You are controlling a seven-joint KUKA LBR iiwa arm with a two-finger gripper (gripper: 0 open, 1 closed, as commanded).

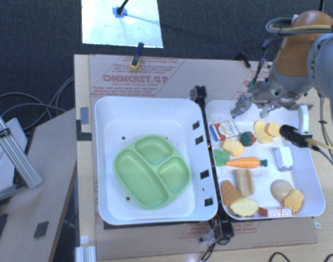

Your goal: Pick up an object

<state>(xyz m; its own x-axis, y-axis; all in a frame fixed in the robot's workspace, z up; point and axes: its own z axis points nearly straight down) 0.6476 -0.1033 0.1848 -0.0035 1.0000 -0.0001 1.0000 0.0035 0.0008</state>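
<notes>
My gripper [249, 109] hangs over the back of the right bin [314, 187], with its fingers spread apart and nothing between them. Just below it lie a red-and-white packet [225, 130], a green broccoli piece [247, 138] and two yellow pieces [261, 131]. Farther forward are an orange carrot [243, 162], a hot dog bun [244, 182], a white block [285, 157], a tan egg [281, 189] and a yellow waffle [293, 200].
The left bin [117, 116] holds a green divided plate [151, 171]. A black-clipped divider [206, 146] separates the bins. The grey and orange arm [303, 48] comes in from the upper right. A brown bread piece [230, 192] and a yellow slice [244, 207] lie at the right bin's front.
</notes>
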